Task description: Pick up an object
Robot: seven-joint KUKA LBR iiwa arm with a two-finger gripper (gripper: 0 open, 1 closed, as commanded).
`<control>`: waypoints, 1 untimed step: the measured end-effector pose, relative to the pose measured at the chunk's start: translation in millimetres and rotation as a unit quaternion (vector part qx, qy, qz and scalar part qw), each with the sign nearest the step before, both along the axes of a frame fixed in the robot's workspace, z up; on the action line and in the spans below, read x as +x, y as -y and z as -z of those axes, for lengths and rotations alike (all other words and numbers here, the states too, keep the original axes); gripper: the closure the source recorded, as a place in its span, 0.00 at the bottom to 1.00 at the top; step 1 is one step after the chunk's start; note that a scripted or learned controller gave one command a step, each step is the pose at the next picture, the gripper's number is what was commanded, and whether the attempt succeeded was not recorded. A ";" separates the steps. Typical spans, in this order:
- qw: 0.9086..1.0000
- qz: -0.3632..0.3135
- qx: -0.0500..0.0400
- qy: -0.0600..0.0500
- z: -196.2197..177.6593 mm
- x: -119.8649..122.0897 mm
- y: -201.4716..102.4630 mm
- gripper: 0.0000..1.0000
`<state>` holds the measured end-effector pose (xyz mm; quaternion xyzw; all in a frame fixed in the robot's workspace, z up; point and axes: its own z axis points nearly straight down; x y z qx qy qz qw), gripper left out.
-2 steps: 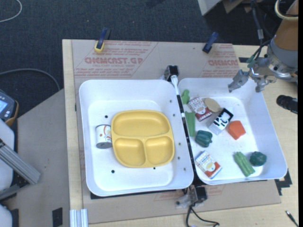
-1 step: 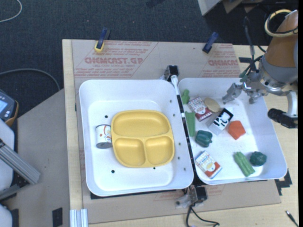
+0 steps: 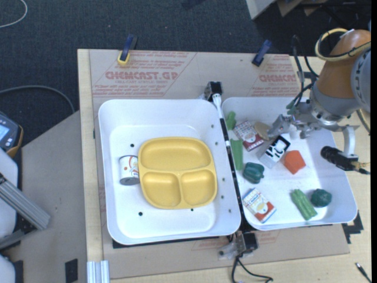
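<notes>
Orange, the block (image 3: pixel 294 161) lies in the right bin (image 3: pixel 347 208), just beside the black-and-white gripper (image 3: pixel 275 148), which hangs low over the middle of this bin; whether the claw is wide or narrow I cannot tell. Many things crowd near it: a green pepper (image 3: pixel 254 171), a red-and-white box (image 3: pixel 251 135) and a long green stick (image 3: pixel 237 154). I think the risk is that the claw comes down between two of them and pushes them apart, or closes on a corner of the block so it slips out.

Dark carpet floor (image 3: pixel 53 28), brown bench (image 3: pixel 177 69)
</notes>
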<state>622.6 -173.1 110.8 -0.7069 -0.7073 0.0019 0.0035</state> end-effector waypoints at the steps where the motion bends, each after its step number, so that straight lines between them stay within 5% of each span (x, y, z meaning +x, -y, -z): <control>1: 1.000 0.000 0.000 0.001 28.3 -0.8 -0.9 0.00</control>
